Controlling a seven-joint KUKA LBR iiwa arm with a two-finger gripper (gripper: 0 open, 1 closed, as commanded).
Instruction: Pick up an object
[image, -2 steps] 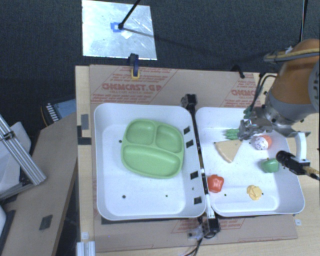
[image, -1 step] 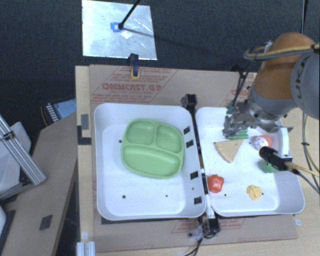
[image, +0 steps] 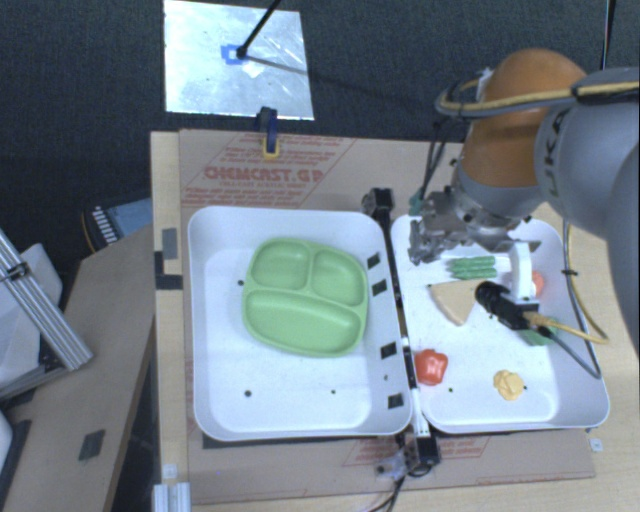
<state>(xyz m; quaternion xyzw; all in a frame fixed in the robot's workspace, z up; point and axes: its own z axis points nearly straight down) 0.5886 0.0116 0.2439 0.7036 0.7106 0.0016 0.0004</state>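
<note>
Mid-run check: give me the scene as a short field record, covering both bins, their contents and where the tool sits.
left bin: white, shallow; holds green three-compartment plastic plate
right bin: white, shallow
right bin contents: red pepper-like toy, yellow lumpy toy, tan wedge, green ridged piece
tool: over right bin's far left corner
tool holding: nothing seen between fingers
</note>
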